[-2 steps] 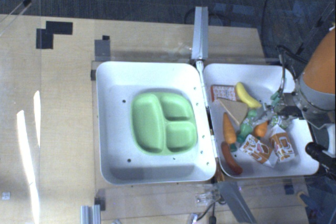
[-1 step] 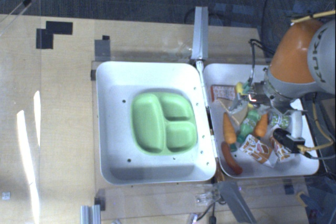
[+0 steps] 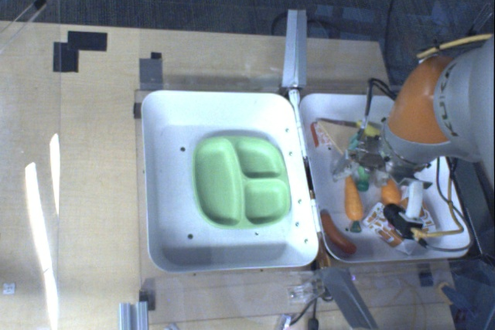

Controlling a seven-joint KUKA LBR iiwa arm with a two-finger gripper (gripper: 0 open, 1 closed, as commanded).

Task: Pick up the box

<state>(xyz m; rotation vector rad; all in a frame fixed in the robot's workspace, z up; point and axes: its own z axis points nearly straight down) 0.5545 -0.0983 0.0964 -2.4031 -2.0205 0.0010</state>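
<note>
The right bin (image 3: 462, 243) holds a flat white box with red print (image 3: 328, 134), lying at its back left and partly covered by the arm. A smaller carton with orange and white print (image 3: 377, 222) lies near the bin's front. My gripper (image 3: 358, 163) hangs low over the middle of this bin. It is just right of the white box and above an orange carrot (image 3: 353, 200). Nothing shows as held.
A red-brown sausage (image 3: 338, 235) lies at the right bin's front left corner. A small orange piece (image 3: 390, 192) sits beside the gripper. The left bin (image 3: 162, 166) holds a green divided plate (image 3: 241, 180). A metal rail (image 3: 295, 50) stands between the bins at the back.
</note>
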